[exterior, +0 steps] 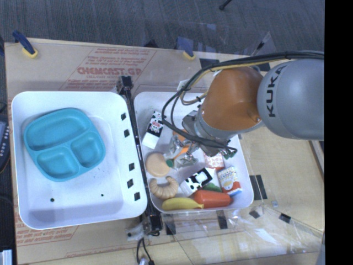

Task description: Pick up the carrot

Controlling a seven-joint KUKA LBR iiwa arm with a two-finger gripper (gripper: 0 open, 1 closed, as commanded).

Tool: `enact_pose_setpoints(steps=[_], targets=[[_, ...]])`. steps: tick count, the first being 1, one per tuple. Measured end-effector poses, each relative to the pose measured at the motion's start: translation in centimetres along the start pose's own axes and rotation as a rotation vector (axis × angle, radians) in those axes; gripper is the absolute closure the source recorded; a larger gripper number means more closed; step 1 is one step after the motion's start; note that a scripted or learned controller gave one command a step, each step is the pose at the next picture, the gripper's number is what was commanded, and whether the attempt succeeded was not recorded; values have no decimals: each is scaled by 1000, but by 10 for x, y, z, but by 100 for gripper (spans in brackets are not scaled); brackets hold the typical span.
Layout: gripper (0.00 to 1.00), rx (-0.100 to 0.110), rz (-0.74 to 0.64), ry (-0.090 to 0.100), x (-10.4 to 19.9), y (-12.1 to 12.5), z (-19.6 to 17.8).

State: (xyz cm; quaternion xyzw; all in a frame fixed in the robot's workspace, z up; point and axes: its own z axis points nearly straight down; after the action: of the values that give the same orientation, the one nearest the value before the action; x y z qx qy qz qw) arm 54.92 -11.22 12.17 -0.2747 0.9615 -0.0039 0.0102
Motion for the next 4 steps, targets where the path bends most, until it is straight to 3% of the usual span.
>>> enact_pose_setpoints(steps=[1,2,3,4], targets=[[100,3,-4,-4,-2,0,-10],[100,-10,83,15,33,58,-74],[100,-15,-180,13,50,9,3],[100,4,-481,-11,58,-11,9]])
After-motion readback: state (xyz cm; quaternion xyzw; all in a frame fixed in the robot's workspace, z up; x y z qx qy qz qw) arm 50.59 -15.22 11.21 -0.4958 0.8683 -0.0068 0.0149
